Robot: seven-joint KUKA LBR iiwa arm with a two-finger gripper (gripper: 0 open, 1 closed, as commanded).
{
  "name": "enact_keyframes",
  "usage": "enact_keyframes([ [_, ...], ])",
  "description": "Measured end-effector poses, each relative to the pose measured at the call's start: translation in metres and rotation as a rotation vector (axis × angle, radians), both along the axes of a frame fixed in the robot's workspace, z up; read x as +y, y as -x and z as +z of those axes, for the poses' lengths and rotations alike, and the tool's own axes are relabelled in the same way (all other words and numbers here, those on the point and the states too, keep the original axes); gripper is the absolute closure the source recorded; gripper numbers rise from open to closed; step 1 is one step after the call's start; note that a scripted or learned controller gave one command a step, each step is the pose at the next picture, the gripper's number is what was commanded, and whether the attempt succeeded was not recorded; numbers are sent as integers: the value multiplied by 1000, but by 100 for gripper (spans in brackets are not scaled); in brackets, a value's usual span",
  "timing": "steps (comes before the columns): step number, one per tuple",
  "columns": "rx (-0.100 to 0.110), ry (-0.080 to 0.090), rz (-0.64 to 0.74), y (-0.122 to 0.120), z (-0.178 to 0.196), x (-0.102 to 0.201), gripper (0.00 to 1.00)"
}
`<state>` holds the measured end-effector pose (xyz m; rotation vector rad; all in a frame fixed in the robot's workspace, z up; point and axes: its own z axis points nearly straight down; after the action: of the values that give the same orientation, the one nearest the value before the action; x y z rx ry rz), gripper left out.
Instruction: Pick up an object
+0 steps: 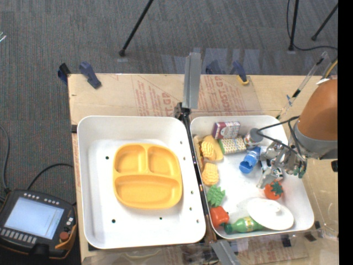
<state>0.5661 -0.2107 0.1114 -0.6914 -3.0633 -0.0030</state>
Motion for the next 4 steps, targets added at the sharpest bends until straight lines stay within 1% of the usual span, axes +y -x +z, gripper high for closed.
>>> enact_keyframes([
  [1, 1, -1, 157, -31, -25, 71, 0],
  [2, 3, -14, 36, -51, -25, 11, 0],
  [3, -1, 0, -71, -6, -25, 75, 0],
  [4, 0, 3, -133, -16, -25, 100, 0],
])
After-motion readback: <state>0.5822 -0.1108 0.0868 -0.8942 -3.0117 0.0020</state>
